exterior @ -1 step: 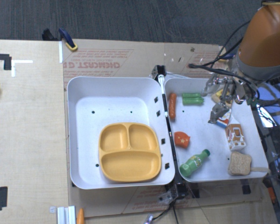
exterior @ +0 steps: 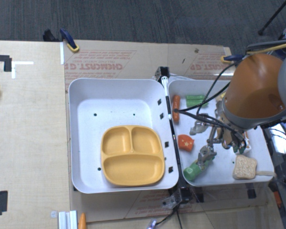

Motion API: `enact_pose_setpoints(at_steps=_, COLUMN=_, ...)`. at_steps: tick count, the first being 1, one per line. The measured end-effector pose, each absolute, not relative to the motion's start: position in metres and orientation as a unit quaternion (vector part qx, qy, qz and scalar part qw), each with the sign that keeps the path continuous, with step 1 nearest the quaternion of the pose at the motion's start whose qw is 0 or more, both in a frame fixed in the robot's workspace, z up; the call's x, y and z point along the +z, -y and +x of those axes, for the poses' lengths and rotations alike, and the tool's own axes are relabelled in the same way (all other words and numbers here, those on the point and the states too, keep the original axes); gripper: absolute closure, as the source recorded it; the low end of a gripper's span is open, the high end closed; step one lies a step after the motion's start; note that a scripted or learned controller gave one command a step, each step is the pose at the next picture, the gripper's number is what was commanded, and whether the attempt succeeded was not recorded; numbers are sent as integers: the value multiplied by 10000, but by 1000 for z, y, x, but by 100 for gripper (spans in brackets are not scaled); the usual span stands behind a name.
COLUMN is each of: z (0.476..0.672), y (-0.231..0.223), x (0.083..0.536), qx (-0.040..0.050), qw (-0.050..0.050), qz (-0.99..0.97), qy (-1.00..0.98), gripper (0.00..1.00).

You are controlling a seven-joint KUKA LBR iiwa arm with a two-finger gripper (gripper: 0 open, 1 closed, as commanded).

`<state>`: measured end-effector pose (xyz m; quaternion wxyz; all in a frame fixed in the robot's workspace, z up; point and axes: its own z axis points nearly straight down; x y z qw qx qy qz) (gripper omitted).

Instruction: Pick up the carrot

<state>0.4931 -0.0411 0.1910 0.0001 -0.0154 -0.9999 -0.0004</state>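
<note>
Reaching in over the right bin (exterior: 264,147), the arm carries its gripper (exterior: 206,152) low above the bin's middle; whether it is spread or pressed together I cannot tell. The carrot (exterior: 176,102) lies apart from it against the bin's left wall, near the far corner. A green piece (exterior: 195,99) sits just beside the carrot. The left bin (exterior: 81,128) holds a yellow divided plate (exterior: 132,155)

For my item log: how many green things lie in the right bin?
2. One green piece lies near the back wall of the right bin, beside the carrot. The other green piece is near the front-left corner. The arm may hide more.
</note>
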Motion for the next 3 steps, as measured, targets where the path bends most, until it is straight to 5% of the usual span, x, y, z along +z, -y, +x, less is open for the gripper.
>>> enact_pose_setpoints(at_steps=1, z=478, y=-68, x=191, qx=-3, qw=2, qz=8, qy=10000, gripper=0)
enact_pose_setpoints(at_steps=2, z=484, y=-105, x=93, qx=-5, qw=-38, qz=73, qy=10000, gripper=0)
enact_pose_setpoints(at_steps=3, z=497, y=-104, x=107, qx=-21, qw=-263, qz=43, qy=9996, gripper=100)
